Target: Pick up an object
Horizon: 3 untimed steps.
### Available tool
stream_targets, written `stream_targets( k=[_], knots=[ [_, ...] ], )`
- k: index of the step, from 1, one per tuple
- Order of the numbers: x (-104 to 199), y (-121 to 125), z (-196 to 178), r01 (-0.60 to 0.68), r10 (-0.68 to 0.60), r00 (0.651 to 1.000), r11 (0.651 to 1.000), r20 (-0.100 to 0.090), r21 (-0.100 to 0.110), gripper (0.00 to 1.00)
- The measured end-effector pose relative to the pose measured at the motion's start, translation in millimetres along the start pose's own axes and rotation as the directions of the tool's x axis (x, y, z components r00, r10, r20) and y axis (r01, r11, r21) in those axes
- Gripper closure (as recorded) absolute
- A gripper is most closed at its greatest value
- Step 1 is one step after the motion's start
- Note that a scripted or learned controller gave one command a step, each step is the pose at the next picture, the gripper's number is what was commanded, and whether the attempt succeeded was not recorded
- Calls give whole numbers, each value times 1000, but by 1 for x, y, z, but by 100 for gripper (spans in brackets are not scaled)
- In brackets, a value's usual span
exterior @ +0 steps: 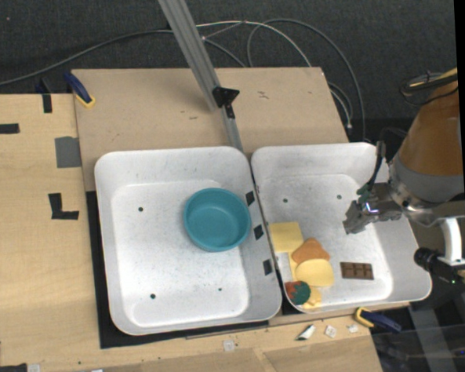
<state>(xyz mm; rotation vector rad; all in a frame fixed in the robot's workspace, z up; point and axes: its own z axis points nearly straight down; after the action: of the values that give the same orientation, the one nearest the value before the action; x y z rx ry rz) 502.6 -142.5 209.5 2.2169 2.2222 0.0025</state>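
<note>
We see a wooden desk (29,194) with black tape marks along its 9 o'clock side, bearing two shallow white bins side by side. The left bin (130,305) holds a blue bowl (216,219) a little toward 3 o'clock of its middle. The right bin (310,169) keeps its things at 6 to 7 o'clock: a yellow block (285,236), an orange piece (309,252) touching a yellow piece (318,273), a small red and green thing (299,292), and a brown chocolate bar (356,271) apart toward 5 o'clock. The hand (359,219) hangs over the right bin's 3 o'clock side with nothing in it; we cannot tell its spread. A grey pole (197,58) slants in from 12 o'clock, where cables (286,28) trail over dark floor.
</note>
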Motion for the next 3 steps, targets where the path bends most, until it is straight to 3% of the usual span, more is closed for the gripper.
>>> stream_targets(
  k=[1,3],
  knots=[
    [0,1,-46,0,0,1000,1000,1,-1,100],
    [108,57,-26,5,-5,1000,1000,-2,4,100]
  ],
)
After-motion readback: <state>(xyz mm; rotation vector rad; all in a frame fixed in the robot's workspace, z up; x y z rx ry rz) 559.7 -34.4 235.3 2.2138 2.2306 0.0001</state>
